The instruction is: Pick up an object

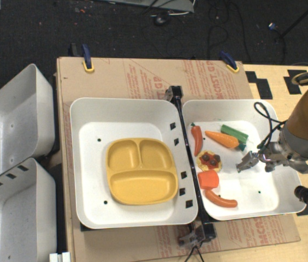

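Nearest the camera, along the right bin's (263, 209) front edge, lies a sausage (219, 200), with an orange-red block (208, 179) and a small pizza slice (209, 160) just behind it and a red chili (197, 139), a carrot (222, 140) and a green piece (235, 131) farther back, all candidates for picking and clustered toward the divider. Beside them the gripper (250, 161) hovers over bare bin floor with its fingers apart and nothing between them, likely poised to descend, while the left bin (88, 146) holds a yellow divided plate (141, 171). Farther back, the cardboard under both bins carries red print, too distorted and reversed to read reliably.
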`<action>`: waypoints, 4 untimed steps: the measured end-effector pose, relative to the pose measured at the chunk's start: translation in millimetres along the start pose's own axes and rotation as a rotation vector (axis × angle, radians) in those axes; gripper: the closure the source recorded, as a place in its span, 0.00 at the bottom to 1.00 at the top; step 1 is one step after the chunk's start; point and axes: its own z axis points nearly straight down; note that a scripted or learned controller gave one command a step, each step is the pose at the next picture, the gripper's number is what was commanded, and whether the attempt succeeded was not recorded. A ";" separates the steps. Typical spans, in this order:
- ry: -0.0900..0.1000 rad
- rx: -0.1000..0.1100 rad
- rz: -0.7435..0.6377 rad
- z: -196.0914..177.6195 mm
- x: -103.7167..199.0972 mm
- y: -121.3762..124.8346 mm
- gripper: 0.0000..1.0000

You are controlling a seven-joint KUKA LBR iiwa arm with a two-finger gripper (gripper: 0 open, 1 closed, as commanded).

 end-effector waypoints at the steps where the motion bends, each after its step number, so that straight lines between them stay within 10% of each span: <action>1: 0.000 0.000 0.001 43.5 0.9 -0.5 0.00; 2: -0.002 -0.005 0.002 30.7 0.5 0.5 1.00; 4: -0.005 -0.011 -0.004 -93.7 -4.6 9.7 1.00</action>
